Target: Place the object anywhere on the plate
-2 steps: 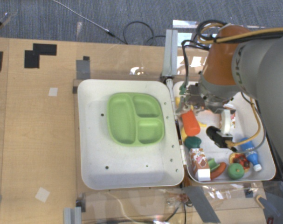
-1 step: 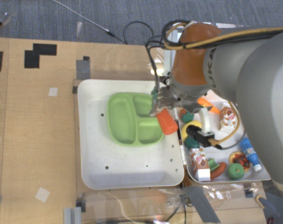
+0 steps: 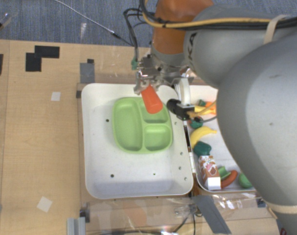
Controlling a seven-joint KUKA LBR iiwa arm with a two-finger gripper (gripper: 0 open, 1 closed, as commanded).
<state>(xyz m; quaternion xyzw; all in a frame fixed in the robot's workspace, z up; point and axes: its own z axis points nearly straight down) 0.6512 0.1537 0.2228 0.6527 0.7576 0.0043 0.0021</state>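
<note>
A green plate [image 3: 133, 129] with three compartments lies in the left white bin [image 3: 104, 175]. An orange carrot-like object [image 3: 151, 100] hangs tilted over the plate's upper right compartment. My gripper [image 3: 148, 84] is right above it, at the plate's far right edge, shut on the orange object's top end. The arm covers most of the right side of the view.
The right bin [image 3: 221, 187] holds a yellow banana [image 3: 202, 132], a green piece [image 3: 202, 147], a small carton [image 3: 208, 168], a red sausage-like item [image 3: 230, 177] and other small toys. The arm hides much of that bin. Bare white floor surrounds the plate.
</note>
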